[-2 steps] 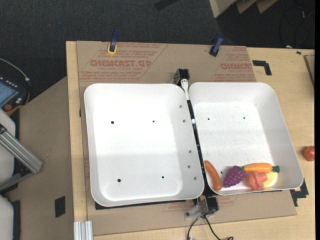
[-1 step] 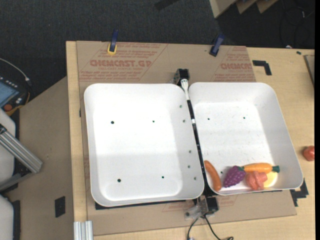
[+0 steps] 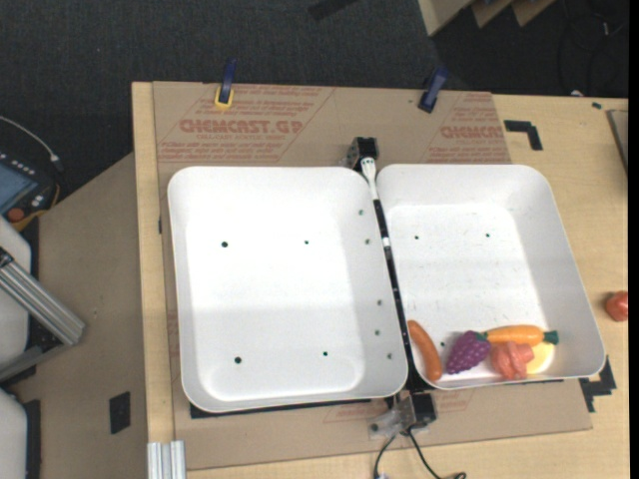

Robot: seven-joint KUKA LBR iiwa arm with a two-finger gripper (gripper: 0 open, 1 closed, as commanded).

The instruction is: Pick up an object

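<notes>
1. I see two white bins side by side on a brown board (image 3: 300, 118) printed with red lettering. The left bin (image 3: 200, 267) lies at 9 o'clock from the right bin (image 3: 539, 228), and their inner rims touch along a dark seam.
2. The things to pick up lie together along the 6 o'clock wall of the right bin.
   - An orange sausage (image 3: 423, 350) lies at the 7 o'clock corner, slanted, beside the seam.
   - A purple bunch of grapes (image 3: 466, 351) lies just at 3 o'clock from the sausage.
   - A carrot (image 3: 519, 334) with a green end lies flat at 3 o'clock from the grapes.
   - A red piece (image 3: 509, 360) lies at 6 o'clock from the carrot, touching it. I cannot tell what it is.
   - A yellow piece (image 3: 540, 359) lies against the red piece toward the 5 o'clock corner.
3. A small red thing (image 3: 617, 306) sits on the bench outside the right bin, at 3 o'clock.
4. Two blue clamps (image 3: 228, 76) (image 3: 433, 88) grip the board's 12 o'clock edge.
</notes>
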